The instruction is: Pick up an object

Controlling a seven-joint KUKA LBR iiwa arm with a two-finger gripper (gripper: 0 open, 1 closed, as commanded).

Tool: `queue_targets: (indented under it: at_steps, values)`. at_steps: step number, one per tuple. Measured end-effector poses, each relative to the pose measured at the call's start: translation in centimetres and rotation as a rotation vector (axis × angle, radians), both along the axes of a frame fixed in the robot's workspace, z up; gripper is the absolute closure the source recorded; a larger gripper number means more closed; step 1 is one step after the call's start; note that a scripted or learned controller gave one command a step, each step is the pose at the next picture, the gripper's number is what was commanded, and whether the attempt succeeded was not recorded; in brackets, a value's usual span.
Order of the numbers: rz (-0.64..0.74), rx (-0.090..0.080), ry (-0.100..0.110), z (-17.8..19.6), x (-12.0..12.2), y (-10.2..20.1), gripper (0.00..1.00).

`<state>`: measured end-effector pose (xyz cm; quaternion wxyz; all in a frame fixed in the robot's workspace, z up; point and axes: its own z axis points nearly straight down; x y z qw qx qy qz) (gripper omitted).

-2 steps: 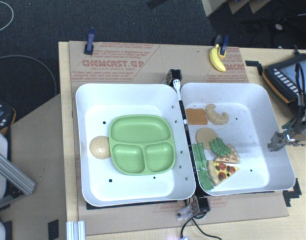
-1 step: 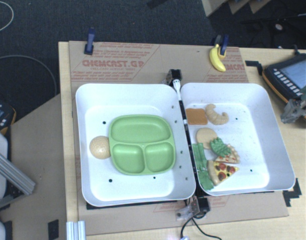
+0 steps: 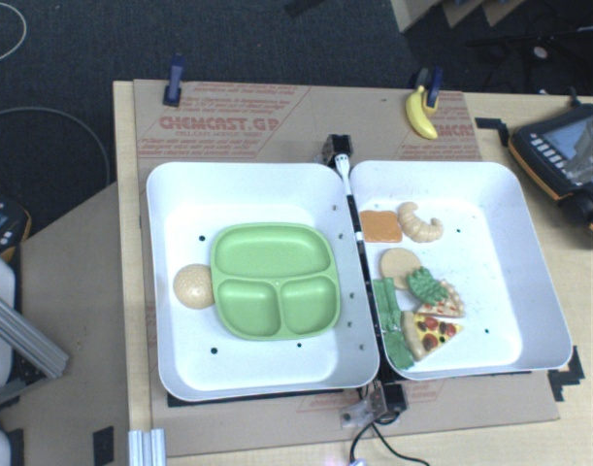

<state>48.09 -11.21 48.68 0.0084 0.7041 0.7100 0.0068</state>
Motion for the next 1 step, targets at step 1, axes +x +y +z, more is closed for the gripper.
queue_targets:
  at_steps: [1]
  values:
    - [-0.014, 0.002, 0.027, -7.64, -0.22, -5.21, 1.0]
